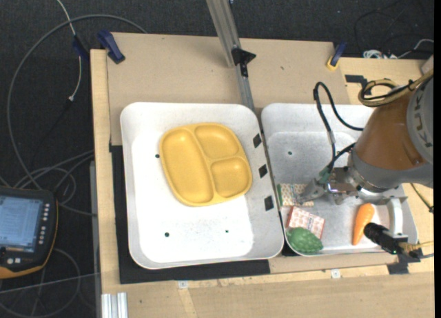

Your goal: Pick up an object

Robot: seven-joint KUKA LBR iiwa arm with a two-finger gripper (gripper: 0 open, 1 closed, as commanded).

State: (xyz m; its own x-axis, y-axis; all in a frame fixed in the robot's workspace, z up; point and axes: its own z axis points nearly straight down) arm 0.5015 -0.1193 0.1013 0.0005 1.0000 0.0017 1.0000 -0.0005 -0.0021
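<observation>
Green toy (304,240) touches a patterned packet (305,220), no writing legible; gripper (322,187) above, its state unclear.

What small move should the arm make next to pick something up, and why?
Probably lower the end effector slightly onto the patterned packet just below it. It hovers in the right bin near that packet, with nothing visibly between its fingers. The carrot lies farther right.
</observation>
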